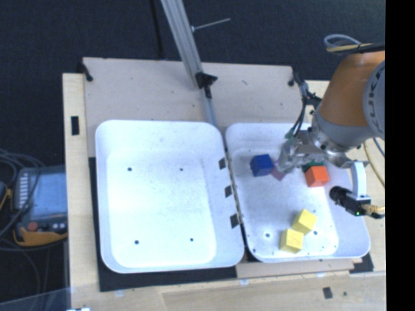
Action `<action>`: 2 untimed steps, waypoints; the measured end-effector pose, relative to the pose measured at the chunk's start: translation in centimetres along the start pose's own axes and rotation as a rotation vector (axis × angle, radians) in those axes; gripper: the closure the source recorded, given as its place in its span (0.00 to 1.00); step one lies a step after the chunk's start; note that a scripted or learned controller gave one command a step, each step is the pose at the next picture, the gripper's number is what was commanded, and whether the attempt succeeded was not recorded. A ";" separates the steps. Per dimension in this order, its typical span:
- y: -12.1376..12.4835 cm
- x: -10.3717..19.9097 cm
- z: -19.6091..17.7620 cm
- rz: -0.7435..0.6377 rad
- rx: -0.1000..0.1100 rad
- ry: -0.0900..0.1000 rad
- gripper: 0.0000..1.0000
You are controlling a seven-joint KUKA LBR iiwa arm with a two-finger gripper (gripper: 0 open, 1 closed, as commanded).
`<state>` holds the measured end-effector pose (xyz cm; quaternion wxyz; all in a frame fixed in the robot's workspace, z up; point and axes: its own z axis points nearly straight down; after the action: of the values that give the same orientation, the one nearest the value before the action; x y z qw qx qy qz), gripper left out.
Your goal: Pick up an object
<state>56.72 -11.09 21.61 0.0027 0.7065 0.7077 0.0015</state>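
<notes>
Bench: a pale wooden bench top [78,173] fills the middle of the frame, with a lighter beige board [142,89] laid across its upper part.
Floor: dark carpet-like floor [65,18] runs along the top and left of the frame.
Left bin: a shallow white plastic bin [162,193] with rounded corners lies at centre left, its speckled floor bare apart from four small dark dots.
Right bin: a second shallow white plastic bin [259,238] sits just beside it at centre right, with small dark clips along the seam between the two.
Arm: the grey arm with an orange band [350,96] comes in from the upper right and hangs over the top of the right bin.
Gripper: the two-finger gripper [292,157] is low over the upper part of the right bin, between the blue and orange blocks; whether its fingers are apart or together cannot be told.
Blue block: a small blue cube [261,165] lies in the upper left of the right bin, just left of the gripper.
Purple piece: a small purplish block [277,173] shows right beside the blue cube, at the gripper's tip.
Orange block: a small orange-red cube [316,175] lies just right of the gripper.
Yellow blocks: two yellow cubes, one [305,221] and another [292,240], lie near each other at the lower right of that bin.
Mast: a grey metal strut [185,37] slants down from the top centre to the beige board.
Pendant: a handheld control pendant with a screen [39,203] and cables lies at the far left.
</notes>
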 end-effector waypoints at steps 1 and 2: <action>1.8 5.4 -1.4 -0.006 0.003 0.003 1.00; 3.2 10.7 -2.6 -0.006 0.003 0.003 1.00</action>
<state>59.85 -0.42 24.20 0.0006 0.7042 0.7100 0.0016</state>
